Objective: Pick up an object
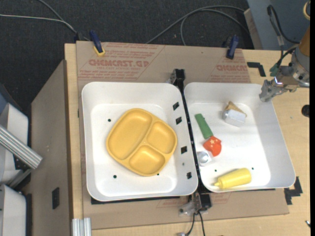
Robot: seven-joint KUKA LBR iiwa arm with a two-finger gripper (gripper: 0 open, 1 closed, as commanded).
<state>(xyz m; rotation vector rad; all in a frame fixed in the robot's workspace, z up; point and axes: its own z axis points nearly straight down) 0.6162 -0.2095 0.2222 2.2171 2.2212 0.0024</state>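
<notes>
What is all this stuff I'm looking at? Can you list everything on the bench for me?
Bins: two, white, shallow, side by side on the bench.
Divided plate: one, yellow, three compartments, in the left bin.
Stick-shaped piece: one, green, in the right bin near the divider.
Small toy: one, orange-red, just below the green piece.
Small round item: one, silvery, beside the orange-red toy.
Bottle: one, yellow, lying on its side at the right bin's near edge.
Small block: one, tan and grey, toward the right bin's far side.
Clamps: two, blue, on the board's far edge.
Board: one, brown with red lettering, under the bins.
Tool: one, grey, over the right bin's far right corner.
</notes>
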